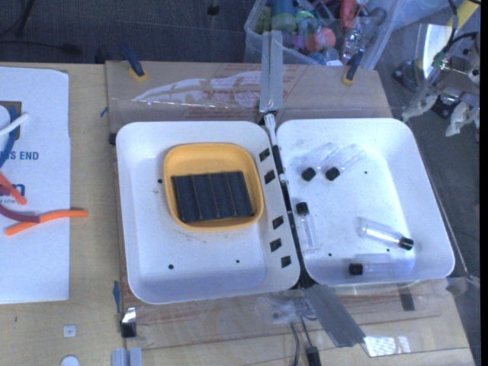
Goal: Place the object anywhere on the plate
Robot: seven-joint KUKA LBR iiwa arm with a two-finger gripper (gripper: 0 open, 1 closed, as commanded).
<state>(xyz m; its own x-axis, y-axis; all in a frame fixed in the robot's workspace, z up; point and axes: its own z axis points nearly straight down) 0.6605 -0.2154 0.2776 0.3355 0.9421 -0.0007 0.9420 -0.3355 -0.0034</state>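
A yellow plate [174,166] lies in the left bin [145,227]. A dark, ridged rectangular block [212,195] rests flat on the plate, covering most of its middle. My gripper [446,101] hangs at the upper right, outside the right bin's far corner and well away from the plate and the block. Nothing is seen in it.
The right bin [427,204] holds several clear vials with black caps, such as one [383,235] near its front right and one [303,219] by the divider. A row of black tabs [274,204] runs along the divider. A tub of colourful items [320,10] stands behind the bins.
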